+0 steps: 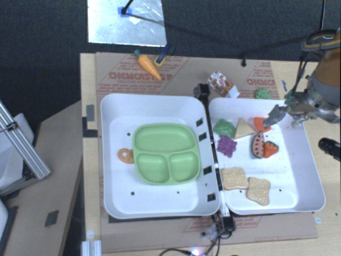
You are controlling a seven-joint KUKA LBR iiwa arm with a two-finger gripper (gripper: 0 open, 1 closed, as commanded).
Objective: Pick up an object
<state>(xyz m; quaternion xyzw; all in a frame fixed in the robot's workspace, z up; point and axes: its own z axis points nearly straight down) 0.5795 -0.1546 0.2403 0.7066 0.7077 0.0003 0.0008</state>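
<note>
The right bin holds several toy foods: a green lettuce leaf, a pale cheese wedge, an orange-red piece, a watermelon slice, a red strawberry, purple grapes and two toast slices. My gripper hangs over the bin's back part, just right of and above the orange-red piece. Nothing is visibly held in it.
The left bin carries a green divided plate and a small pretzel. Behind the bins, on the cardboard, lie a carrot, a wrapped snack and a green broccoli piece. A metal sheet lies further back.
</note>
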